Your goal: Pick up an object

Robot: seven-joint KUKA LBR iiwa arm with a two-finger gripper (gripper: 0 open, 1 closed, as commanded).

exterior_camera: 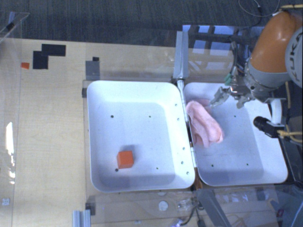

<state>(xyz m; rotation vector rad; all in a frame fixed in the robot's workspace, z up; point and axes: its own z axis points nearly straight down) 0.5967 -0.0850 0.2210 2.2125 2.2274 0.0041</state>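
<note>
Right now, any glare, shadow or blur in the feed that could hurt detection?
Camera view: even, soft lighting; the orange block and pink cloth are sharp with faint shadows; pale reflections streak the bench's left edge; the gripper looks slightly soft and small, its state unclear.

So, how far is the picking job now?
Nothing looks picked yet. The pink crumpled cloth lies in the right white bin, and the small orange block in the left white bin. The claw hangs open beside the cloth, holding nothing. Grasping and lifting remain.
</note>
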